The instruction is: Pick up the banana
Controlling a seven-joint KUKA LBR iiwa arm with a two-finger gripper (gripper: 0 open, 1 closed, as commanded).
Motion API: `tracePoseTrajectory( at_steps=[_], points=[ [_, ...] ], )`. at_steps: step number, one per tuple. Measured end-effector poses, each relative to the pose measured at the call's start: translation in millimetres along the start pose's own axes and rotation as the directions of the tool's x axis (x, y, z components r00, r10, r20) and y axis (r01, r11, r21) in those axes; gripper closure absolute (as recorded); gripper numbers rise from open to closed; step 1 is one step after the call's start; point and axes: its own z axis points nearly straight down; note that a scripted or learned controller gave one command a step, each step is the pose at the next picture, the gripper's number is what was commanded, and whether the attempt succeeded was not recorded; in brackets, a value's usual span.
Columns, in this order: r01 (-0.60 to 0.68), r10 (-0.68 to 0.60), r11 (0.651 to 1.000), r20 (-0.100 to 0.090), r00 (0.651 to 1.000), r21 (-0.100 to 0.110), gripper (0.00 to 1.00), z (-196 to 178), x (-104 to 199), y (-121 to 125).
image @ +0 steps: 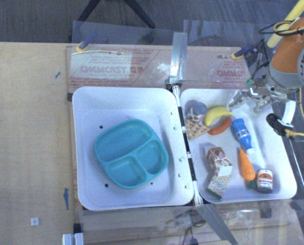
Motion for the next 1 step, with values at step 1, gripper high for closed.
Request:
tracePoseTrajectory(
  at_steps=[1],
  points=[
    [-0.135,0.135,0.991,0.011,0.991,-0.002,0.00,-22.0,-2.3,-98.7]
  ],
)
